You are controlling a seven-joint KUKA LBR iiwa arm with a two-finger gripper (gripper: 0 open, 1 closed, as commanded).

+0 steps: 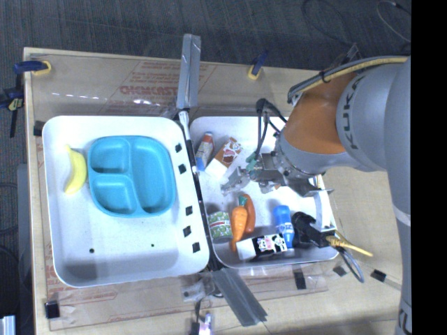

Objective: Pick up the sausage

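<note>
Over the right bin (202, 128), centre: gripper (237, 179), finger state cannot be told. Sausage (249, 209) just at its 5 o'clock, touching the carrot (239, 223). Milk carton (265, 246) at 6 o'clock. Blue tray (133, 175) and banana (75, 171) at 9 o'clock, left bin (112, 264).

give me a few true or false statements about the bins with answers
1. The banana lies in the left bin, beside the blue tray. True.
2. The blue tray sits in the right bin. False: it is in the left bin.
3. The carrot lies in the right bin. True.
4. The gripper hangs over the left bin. False: it is over the right bin, above the carrot.
5. The cow-print carton lies near the right bin's front edge. True.
</note>
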